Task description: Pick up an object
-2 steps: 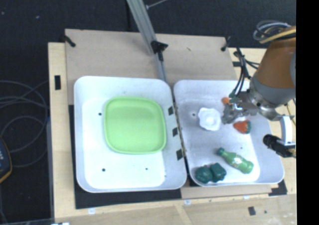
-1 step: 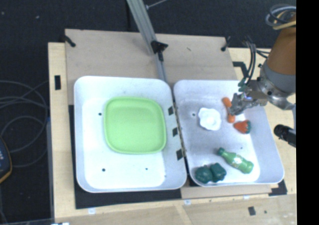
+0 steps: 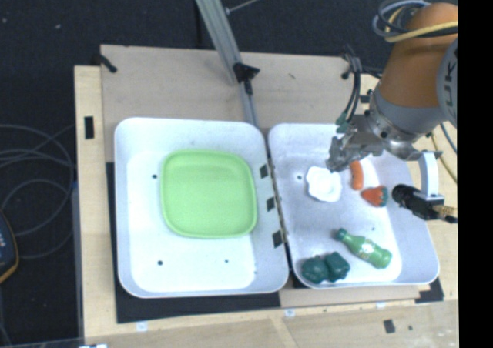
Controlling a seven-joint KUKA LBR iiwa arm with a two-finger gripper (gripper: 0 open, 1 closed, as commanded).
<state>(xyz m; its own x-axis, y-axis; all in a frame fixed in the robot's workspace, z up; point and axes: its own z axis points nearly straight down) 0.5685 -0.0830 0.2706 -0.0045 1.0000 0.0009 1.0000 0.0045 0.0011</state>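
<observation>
White lump point(image 3: 323, 184) lies just beneath the hand point(image 3: 339, 158).

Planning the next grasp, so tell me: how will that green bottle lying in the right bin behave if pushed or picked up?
The green bottle lies on its side, so a sideways push would probably roll it. It looks like smooth plastic, likely light and somewhat slippery.

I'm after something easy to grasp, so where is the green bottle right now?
The green bottle lies in the right bin, near its front edge, just right of the dark green block and below the white object.
</observation>
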